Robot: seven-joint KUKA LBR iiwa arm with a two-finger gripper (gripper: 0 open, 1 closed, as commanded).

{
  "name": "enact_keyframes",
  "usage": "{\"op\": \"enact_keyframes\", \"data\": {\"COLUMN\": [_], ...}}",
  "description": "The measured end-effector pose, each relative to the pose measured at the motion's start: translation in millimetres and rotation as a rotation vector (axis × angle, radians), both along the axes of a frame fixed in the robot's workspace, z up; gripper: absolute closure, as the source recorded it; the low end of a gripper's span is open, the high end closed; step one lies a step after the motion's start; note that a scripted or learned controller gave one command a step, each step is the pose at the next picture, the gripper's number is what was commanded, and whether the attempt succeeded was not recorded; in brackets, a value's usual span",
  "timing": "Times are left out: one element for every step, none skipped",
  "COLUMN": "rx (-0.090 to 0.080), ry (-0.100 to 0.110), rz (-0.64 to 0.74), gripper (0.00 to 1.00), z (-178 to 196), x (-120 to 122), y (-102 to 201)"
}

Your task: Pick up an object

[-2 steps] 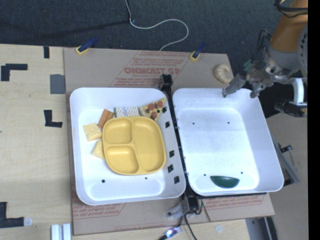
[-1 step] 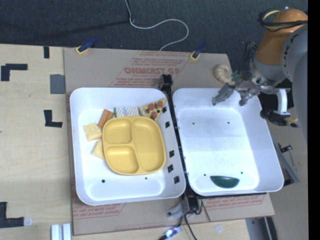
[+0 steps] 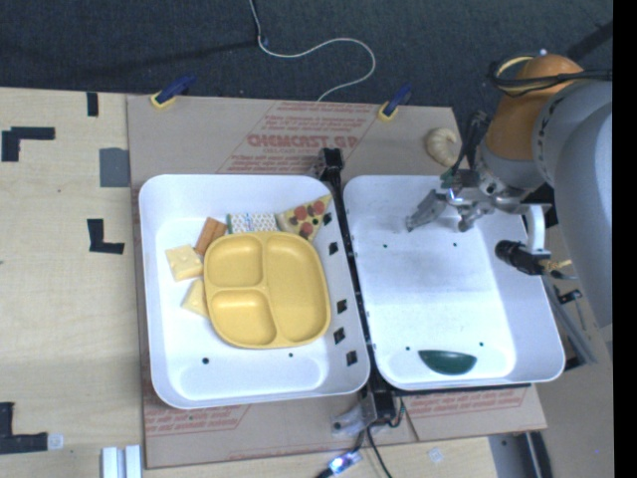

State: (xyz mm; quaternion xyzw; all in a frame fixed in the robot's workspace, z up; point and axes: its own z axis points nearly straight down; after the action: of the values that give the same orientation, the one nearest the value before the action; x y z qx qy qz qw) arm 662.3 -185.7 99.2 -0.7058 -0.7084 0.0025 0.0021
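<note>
Dark green object in right bin, tool above, spread, grasping nothing

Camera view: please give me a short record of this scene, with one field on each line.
left bin: holds yellow plate with three compartments; small flat pieces beside and behind it
right bin: dark green object near front edge
gripper: over the right bin's back part, holding nothing
cable: on dark floor behind the bench

I see red printing on the cardboard sheet under the bins, upside down and too blurred to read reliably.
</note>
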Motion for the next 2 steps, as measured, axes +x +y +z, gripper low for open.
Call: {"op": "enact_keyframes", "data": {"rx": [-0.002, -0.002], "ry": [-0.004, -0.007], "rz": [0.0, 0.001], "gripper": [0.0, 1.0], "z": [-15.8, -3.8], "x": [0.0, 1.1], "y": [1.5, 2.0]}}
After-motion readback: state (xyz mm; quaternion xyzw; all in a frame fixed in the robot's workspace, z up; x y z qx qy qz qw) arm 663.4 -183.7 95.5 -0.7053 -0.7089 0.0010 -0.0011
